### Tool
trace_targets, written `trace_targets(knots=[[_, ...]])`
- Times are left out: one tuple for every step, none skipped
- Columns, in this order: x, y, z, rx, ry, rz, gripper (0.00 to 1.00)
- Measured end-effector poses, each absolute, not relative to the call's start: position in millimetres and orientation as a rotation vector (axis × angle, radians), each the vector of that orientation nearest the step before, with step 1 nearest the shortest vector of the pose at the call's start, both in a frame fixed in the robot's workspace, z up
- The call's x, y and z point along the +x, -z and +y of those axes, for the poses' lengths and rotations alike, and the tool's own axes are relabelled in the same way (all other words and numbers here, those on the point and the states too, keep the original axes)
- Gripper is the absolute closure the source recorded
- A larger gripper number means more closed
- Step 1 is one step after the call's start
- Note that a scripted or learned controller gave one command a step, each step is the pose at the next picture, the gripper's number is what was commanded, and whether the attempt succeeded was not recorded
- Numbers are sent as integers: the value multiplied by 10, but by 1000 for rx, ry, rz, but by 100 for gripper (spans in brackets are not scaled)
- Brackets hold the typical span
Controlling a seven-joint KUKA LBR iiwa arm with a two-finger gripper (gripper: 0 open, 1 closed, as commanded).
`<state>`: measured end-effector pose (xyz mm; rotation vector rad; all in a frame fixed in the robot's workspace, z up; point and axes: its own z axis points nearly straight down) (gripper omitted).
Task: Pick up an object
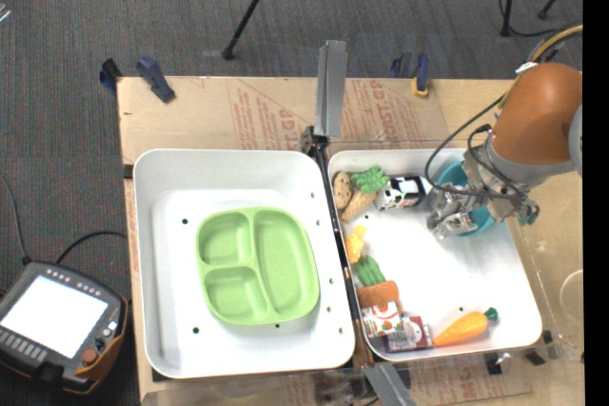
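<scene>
Pincer: pincer (455, 222) hangs low at about one o'clock in the right bin (495, 295), just beside a teal bowl (451, 176); whether it is wide or narrow I cannot tell, and nothing shows between its tips.
Arm: arm (538, 124) comes in from three o'clock, bent down over that bin, which I take as a reach for something near the bowl.
Objects: along the bin's nine o'clock wall lie a cookie (343, 189), a green leafy toy (369, 179), corn (354, 244) and a green vegetable (369, 270); a black-and-white toy (403, 192) sits at twelve o'clock, near the pincer.
Near edge: at six o'clock a red-and-white packet (395, 326) and a carrot (464, 328) rest well apart from the pincer.
Left bin: left bin (162, 204) holds a green tray (257, 265) lying flat at its middle, likely a place to drop things.
Counter: counter (219, 114) is bare board, with clamps at twelve o'clock.
Room: dark carpet, stand legs at twelve o'clock, a pendant (62, 323) on the floor at eight o'clock.
</scene>
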<state>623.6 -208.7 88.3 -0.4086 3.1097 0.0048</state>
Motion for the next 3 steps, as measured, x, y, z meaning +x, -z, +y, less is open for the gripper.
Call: trace_targets(knots=[[6231, -886, -2100, -406, -3, 3111, 0], [6410, -877, -1884, -529, -2, 3110, 0], [6166, -880, -1686, -543, -4, 3092, 0]])
